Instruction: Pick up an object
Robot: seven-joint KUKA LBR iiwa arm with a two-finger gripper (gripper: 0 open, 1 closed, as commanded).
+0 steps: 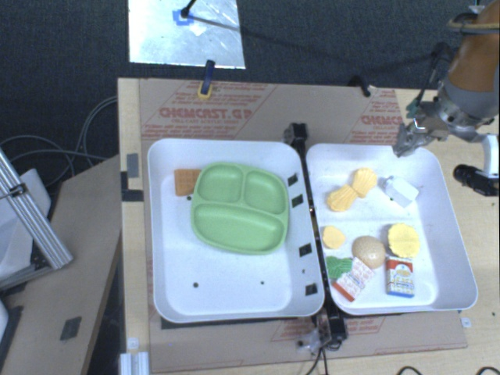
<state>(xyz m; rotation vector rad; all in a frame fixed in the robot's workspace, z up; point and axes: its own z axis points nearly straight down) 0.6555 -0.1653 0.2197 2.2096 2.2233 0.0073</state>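
Observation:
My gripper (406, 143) hangs over the far right corner of the right bin (453, 233), at the end of the grey arm with the orange band. Its fingers point down and nothing shows between them. Below it in the right bin lie a small white block (400, 190), a yellow ridged piece (363, 181), a yellow-orange piece (341, 199), a yellow round piece (333, 236), a tan bun (368, 249), a yellow disc (403, 240), a red and white carton (400, 276), a red and white packet (355, 280) and a green leafy piece (338, 266).
The left bin (168, 233) holds a green divided plate (239, 208) and a brown cracker (185, 181) at its far left. A black divider (306, 209) runs between the bins. Cardboard (226, 108) lies under both bins.

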